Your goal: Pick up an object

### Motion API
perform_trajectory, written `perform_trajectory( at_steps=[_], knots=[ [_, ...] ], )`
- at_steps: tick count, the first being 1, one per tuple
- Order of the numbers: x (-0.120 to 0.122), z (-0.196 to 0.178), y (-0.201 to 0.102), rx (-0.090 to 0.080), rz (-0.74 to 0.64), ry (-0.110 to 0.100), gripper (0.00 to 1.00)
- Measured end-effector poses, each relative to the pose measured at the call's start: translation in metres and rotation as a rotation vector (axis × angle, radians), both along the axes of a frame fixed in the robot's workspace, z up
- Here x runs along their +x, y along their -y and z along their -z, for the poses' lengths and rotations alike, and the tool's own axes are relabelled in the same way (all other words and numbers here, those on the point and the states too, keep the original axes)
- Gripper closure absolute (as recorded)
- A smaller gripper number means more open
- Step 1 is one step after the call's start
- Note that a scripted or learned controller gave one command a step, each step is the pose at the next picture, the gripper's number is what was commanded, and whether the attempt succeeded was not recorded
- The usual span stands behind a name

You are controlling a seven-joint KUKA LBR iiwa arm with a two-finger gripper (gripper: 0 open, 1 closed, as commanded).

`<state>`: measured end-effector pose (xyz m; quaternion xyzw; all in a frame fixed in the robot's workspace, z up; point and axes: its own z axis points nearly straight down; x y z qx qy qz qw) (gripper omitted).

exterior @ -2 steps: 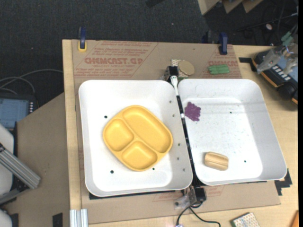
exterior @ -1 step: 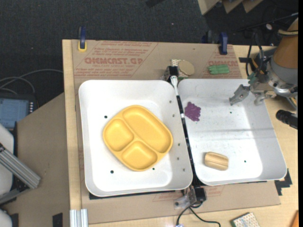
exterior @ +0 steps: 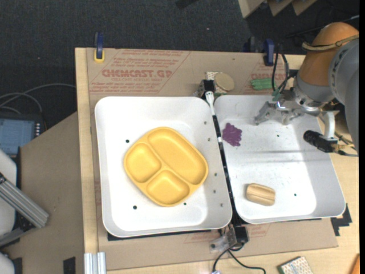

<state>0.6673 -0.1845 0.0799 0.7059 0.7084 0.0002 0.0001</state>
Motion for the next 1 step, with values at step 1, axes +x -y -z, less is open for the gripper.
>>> perform_trajectory(
  at_steps=[1],
  knots=[
    [-0.0602, -0.0059, 0.0363, 0.011, 0.004, -0.001, 0.0]
  ],
)
